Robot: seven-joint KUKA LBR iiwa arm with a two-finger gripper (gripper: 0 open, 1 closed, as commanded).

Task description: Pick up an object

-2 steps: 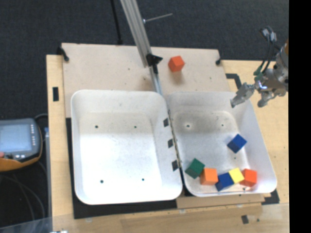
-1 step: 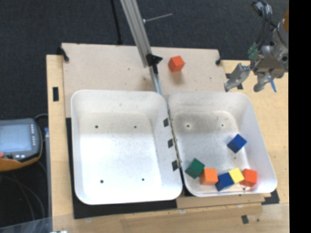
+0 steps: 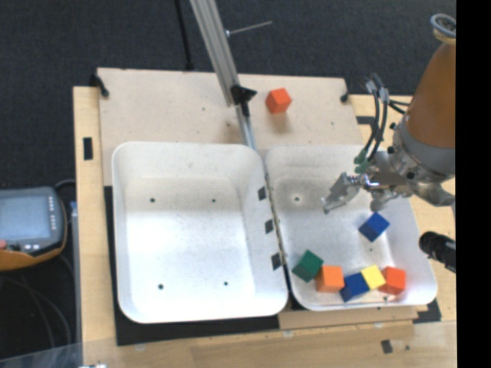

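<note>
The right bin (image 3: 307, 171) holds several cubes. A blue cube (image 3: 374, 226) lies alone near its right side. Along the front wall sit a green cube (image 3: 308, 265), an orange cube (image 3: 331, 277), a second blue cube (image 3: 354, 285), a yellow cube (image 3: 373, 276) and a red-orange cube (image 3: 393, 279). My gripper (image 3: 356, 198) hangs over the middle of the right bin, just above and left of the lone blue cube. Its fingers are spread open with nothing between them; the left fingertip (image 3: 331, 202) points toward the bin floor.
The left bin (image 3: 153, 167) lies beside the right one. An orange cube (image 3: 278, 100) sits on the bench board behind the bins. A slanted metal rail (image 3: 219, 44) rises from the back edge between the bins.
</note>
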